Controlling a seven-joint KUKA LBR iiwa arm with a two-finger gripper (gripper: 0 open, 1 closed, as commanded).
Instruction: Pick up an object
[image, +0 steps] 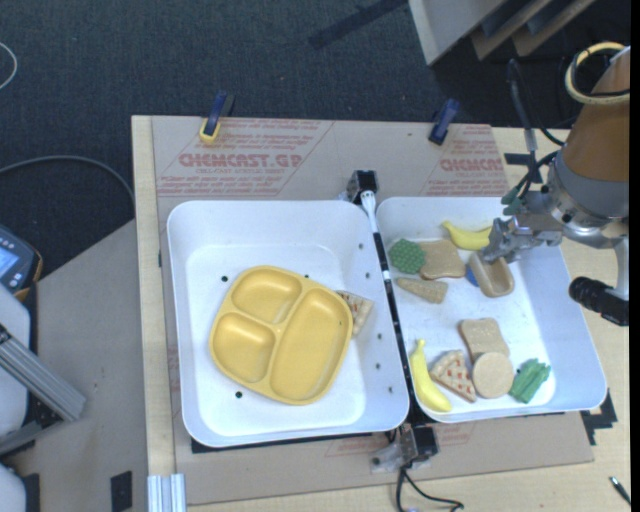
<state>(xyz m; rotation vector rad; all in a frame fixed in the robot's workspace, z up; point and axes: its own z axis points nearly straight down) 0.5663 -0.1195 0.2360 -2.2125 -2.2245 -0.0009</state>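
While the grey two-finger gripper (497, 247) hangs low over the upper part of the right white bin (560, 330), its tip sits just above a tan rounded toy bread piece (495, 278), and whether it has closed on anything I cannot tell. Just beside it lie a small yellow banana (465, 236), a tan bread slice (443, 259) and a green ridged leaf (407, 255). Lower in that bin are a tan wedge (424, 291), a second banana (429, 380), a pizza slice (455, 377), a round cracker (492, 374) and a green bundle (529, 380). Across in the left white bin (200, 250) rests a yellow divided plastic plate (282, 334).
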